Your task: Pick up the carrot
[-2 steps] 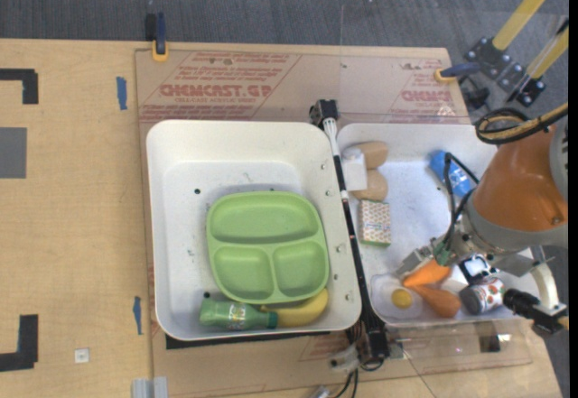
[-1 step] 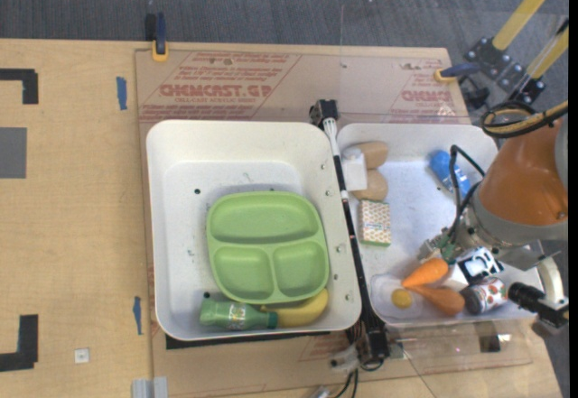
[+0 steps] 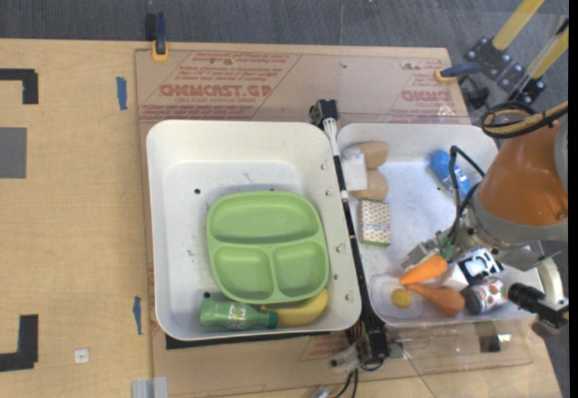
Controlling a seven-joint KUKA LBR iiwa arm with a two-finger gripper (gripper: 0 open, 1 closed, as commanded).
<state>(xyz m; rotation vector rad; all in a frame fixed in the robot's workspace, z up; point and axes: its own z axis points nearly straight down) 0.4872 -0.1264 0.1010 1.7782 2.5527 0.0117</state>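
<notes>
The carrot (image 3: 424, 273), bright orange and tapered, lies in the right bin (image 3: 411, 198) near its front wall, pointing left. The gripper (image 3: 440, 250) is low in that bin, right over the carrot's thicker right end and touching or nearly touching it. The grey arm with its orange band (image 3: 524, 189) comes in from the right and hides the gripper's upper part. The view does not show whether the carrot is gripped.
Near the carrot lie a darker orange oblong piece (image 3: 441, 299), a small yellow item (image 3: 400, 298) and a can (image 3: 485, 295). Bread pieces (image 3: 366, 169), a packet (image 3: 376, 223) and a blue item (image 3: 444, 166) sit further back. The left bin (image 3: 172, 207) holds a green divided plate (image 3: 268, 245), a green bottle (image 3: 235, 315) and a banana (image 3: 302, 309).
</notes>
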